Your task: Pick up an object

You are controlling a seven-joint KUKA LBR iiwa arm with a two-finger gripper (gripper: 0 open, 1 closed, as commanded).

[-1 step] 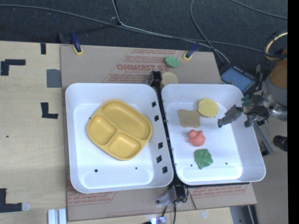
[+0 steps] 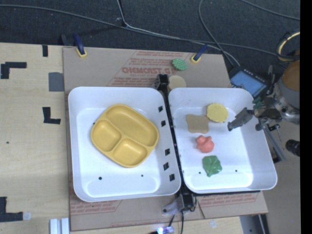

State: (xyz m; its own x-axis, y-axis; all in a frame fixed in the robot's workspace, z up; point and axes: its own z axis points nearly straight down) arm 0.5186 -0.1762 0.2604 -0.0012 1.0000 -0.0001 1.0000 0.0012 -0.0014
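The hand [image 2: 242,118] is hovering by the yellow disc [image 2: 217,112], empty; can't tell its opening. Disc's looking light, probably rubbery, so pinching across its edges seems safest.

In the right bin [image 2: 243,177], four small items are clustered towards the left and middle: a yellow disc [image 2: 217,112], a tan piece [image 2: 197,124], a red piece [image 2: 205,143] and a green piece [image 2: 211,165]. Bare floor is left along the right wall and near edge. Most of the left bin [image 2: 80,145] is occupied by a yellow divided tray [image 2: 125,135], with open floor along its near side.
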